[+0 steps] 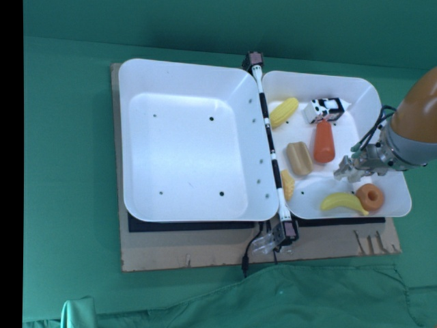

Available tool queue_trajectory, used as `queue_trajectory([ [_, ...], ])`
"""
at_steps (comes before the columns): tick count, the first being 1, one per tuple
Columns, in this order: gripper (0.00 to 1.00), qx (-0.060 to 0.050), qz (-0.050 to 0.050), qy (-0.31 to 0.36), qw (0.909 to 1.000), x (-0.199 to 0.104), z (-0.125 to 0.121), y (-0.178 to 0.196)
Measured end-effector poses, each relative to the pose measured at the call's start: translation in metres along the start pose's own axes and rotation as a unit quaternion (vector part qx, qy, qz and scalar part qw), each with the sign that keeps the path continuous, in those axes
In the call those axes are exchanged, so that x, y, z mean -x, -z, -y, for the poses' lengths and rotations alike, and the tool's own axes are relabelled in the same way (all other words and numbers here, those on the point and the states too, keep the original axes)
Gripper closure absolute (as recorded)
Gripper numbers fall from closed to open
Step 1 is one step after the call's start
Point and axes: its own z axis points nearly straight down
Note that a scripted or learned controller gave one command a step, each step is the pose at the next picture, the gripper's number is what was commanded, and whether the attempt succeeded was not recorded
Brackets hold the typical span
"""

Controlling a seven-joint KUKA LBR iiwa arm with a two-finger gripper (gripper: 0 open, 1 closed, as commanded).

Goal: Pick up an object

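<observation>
Looking down from the one camera above the table [82, 149], I see two white bins side by side: the left bin [184, 149] and the right bin [362, 98] with the toys. The grey arm [416, 125] reaches in from the right, and its pincer [349, 169] hangs low over the right bin's near half. I cannot tell how far open it is from here, and nothing shows between its tips.

The nearest pieces lie just below and toward the near rim from the pincer: an orange ring-shaped toy [371, 197] almost under the wrist, and a banana [343, 203] beside it, its long axis running along the near wall. The red carrot-like piece [323, 142] stands just left and beyond the pincer, long axis pointing away toward the far wall. My guess is one of these three is the target.

By count: two corn cobs, one at the far left [283, 112] and one against the divider [287, 184]; one tan block [299, 158]; one black-and-white cow toy [325, 109]; one carrot, one banana, one ring.
</observation>
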Motion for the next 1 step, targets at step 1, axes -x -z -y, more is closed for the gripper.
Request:
queue_trajectory([
  [1, 1.00, -0.009, -0.006, 0.005, 0.9999, -0.0564, 0.0046, 0.0684],
])
